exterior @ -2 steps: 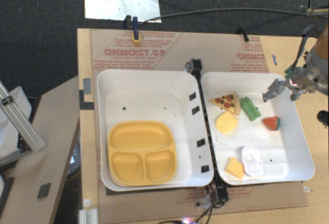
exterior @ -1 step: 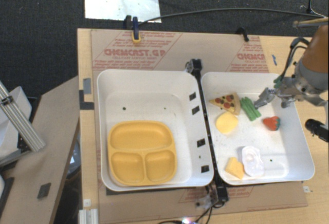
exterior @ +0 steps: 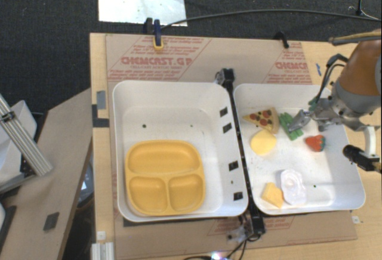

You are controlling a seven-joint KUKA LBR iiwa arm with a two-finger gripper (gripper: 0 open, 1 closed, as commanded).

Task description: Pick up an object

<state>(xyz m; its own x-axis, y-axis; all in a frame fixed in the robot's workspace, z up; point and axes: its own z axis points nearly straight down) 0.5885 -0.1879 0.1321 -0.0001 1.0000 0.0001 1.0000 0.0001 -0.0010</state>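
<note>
The right bin (exterior: 352, 193) holds several toy foods. A pizza slice (exterior: 262, 117) lies at its back left, with a green piece (exterior: 292, 126) just to its right. Below them lies a pale yellow round piece (exterior: 263, 142). A red strawberry-like piece (exterior: 315, 143) sits near the right side. A white cup (exterior: 292, 186) and a yellow cheese wedge (exterior: 273, 195) lie at the front. My gripper (exterior: 304, 117) reaches in from the right, low over the bin, its tip at the green piece's upper right edge. Whether it touches the piece is unclear.
The left bin (exterior: 128, 98) carries a yellow divided tray (exterior: 166, 176). A ridge with black clips (exterior: 233, 145) separates the two bins. The grey and orange arm (exterior: 358, 86) hangs over the right bin's back right corner. Cardboard (exterior: 179, 59) lies under both bins.
</note>
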